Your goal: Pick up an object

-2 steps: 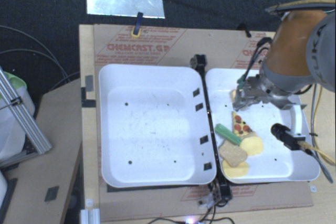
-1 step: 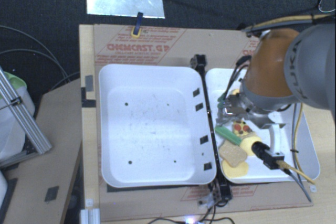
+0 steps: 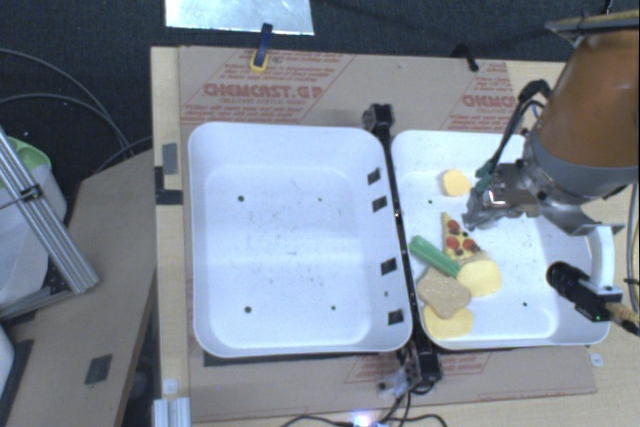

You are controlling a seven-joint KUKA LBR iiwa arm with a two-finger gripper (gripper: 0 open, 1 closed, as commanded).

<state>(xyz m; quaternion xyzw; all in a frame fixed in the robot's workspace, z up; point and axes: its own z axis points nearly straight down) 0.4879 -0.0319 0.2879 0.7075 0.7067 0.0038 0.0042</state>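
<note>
**A:** I am looking down from the camera above the bench. Can you confirm what I describe?

**B:** Go on, I see the same picture.

**A:** The arm (image 3: 600,105) comes in from the right, and its big orange band covers the upper right corner of the right bin (image 3: 520,320). The gripper (image 3: 487,200) hangs low over this bin, in its upper middle part.

**B:** Are the fingers released or clenched?

**A:** I cannot tell. The metal parts there are small and dark, and the wrist hides much of them. I see nothing between them that I can name.

**B:** And the objects?

**A:** All are in the right bin, toward its left side. A small yellow round piece (image 3: 456,182) lies near the top, just to the left of the gripper. Below the gripper lies a pizza slice (image 3: 459,237) with red spots, very near to the fingertips; whether they touch it I cannot say. A green stick (image 3: 434,256) lies slanted, touching the slice at its lower left. To the right of the stick is a yellow lump (image 3: 482,277), then a brown bread slice (image 3: 443,294), and a yellow flat piece (image 3: 450,322) at the bottom, partly under the bread.

**B:** The left bin (image 3: 290,240)?

**A:** It shows a white floor with some small dark marks.
</note>
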